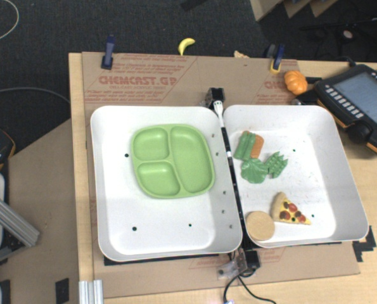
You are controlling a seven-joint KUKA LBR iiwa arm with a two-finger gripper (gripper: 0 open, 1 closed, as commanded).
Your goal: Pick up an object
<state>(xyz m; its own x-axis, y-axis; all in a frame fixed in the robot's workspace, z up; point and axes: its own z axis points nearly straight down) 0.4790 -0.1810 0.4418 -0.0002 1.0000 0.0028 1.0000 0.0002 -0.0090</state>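
The right bin (321,138) holds several toy foods. A green piece with an orange carrot (249,145) lies near its upper left. Below it sit a green leafy piece (254,170) and a spiky green piece (277,163). A pizza slice (288,209) and a round tan cookie (260,225) rest near the bin's front left corner. The left bin (112,220) carries a green divided plate (173,160) with three compartments.
A small yellow banana (186,44) and an orange toy (296,81) lie on the cardboard behind the bins. Blue clamps (108,53) hold the board's back edge. A black tablet-like pendant (356,100) sits at the right.
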